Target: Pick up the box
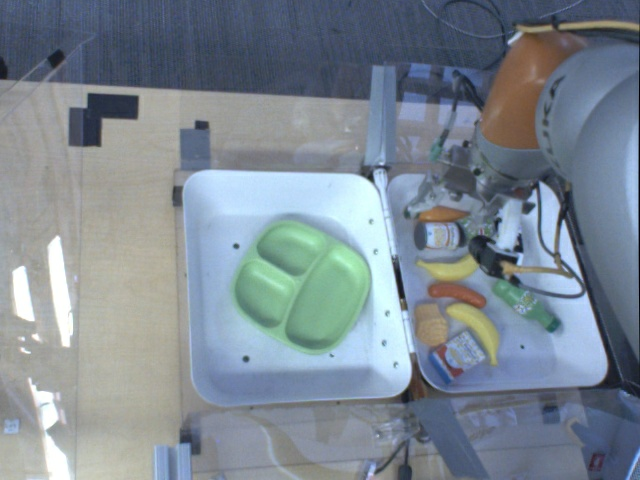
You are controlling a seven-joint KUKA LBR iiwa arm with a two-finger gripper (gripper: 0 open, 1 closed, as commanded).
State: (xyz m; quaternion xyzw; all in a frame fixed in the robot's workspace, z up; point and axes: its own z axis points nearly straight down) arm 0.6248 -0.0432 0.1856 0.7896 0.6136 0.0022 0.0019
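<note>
2 bins sit on the counter: the left bin carries a green divided plate, the right bin is crowded. The box lies at its near edge, touching a banana and cracker. Up at the far end, the hand hovers over a carrot and can; its grip cannot be made out.

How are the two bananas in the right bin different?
The upper banana lies nearly flat across the bin, while the lower banana slants down toward the box. The lower banana looks bigger and fatter than the upper banana. The upper one sits just under the can; the lower one touches the box. Both are yellow and curved.
</note>
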